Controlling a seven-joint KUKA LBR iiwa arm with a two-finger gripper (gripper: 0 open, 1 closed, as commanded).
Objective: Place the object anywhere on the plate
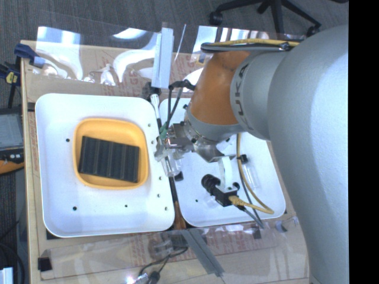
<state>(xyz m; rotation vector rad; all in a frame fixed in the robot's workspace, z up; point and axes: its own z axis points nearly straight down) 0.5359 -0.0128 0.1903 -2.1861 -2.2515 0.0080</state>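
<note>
A yellow plate (89, 134) with rounded corners lies in the left white bin (53, 206). A dark, ribbed rectangular object (109, 158) rests flat on the plate, filling most of its middle. My gripper (167, 155) hangs over the seam between the two bins, just right of the plate's right rim and apart from the dark object. The grey arm with its orange band (222, 93) reaches in above the right bin and hides much of it.
The right white bin (266, 185) sits under the arm. A black connector (216, 191) with a yellow cable (251, 203) hangs over it. Clear plastic walls (163, 55) stand at the back of the bench.
</note>
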